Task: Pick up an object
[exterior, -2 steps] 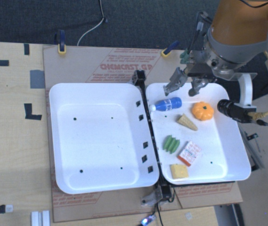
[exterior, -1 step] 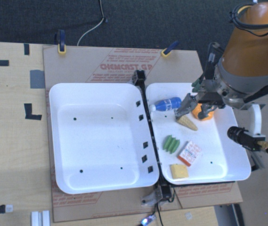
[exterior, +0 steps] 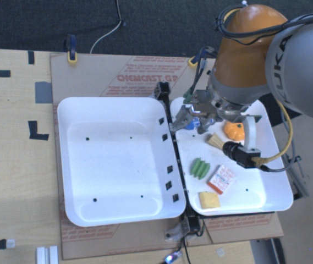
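While the gripper (exterior: 192, 119) hangs low over the right bin's (exterior: 266, 199) upper-left corner, just beside the divider btwn the two bins, its metal parts bunch together w/ a blue object (exterior: 193, 124) showing at the tip. Can't tell how far apart the jaws stand, or whether the blue thing is actually caught btwn them or just lying under them.

Outward from there: a tan brush-like piece (exterior: 215, 141) just right of the tip, an orange item (exterior: 234, 130) beyond it, partly behind the wrist. Further down the bin, well apart from the gripper: a green ridged object (exterior: 200, 168), a red-and-white packet (exterior: 222, 179), a yellow block (exterior: 209, 200). Left bin (exterior: 112, 158) sits beside.

Judgement: step in hand looks like closing on the blue piece. To do it well, centre over it, keep clear of the bin wall and divider, close fully before any lift, then rise straight up, slowly, so it doesn't slip out.
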Controlling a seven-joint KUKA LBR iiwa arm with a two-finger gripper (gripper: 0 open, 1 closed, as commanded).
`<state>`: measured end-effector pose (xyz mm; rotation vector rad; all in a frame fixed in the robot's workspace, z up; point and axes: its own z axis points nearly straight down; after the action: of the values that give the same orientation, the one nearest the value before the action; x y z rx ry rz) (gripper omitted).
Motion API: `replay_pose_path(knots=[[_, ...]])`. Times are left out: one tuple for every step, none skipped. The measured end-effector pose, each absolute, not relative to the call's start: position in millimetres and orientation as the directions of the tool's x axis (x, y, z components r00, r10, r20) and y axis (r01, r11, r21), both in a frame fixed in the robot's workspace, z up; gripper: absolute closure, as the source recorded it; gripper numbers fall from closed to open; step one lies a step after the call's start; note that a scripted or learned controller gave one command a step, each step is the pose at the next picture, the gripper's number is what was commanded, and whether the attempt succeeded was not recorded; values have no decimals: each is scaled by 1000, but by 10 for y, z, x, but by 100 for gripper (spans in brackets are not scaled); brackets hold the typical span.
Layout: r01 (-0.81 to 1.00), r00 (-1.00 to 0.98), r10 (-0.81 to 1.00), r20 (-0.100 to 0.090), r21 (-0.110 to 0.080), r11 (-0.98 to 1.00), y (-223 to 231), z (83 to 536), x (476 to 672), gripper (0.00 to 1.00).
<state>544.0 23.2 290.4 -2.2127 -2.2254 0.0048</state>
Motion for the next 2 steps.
replay_pose_path(knots=[[1000,-5,1000,1,10,5,437,3878,5545,100],[1000,4,1000,-1,-8,-4,39,3397,5102,100]])
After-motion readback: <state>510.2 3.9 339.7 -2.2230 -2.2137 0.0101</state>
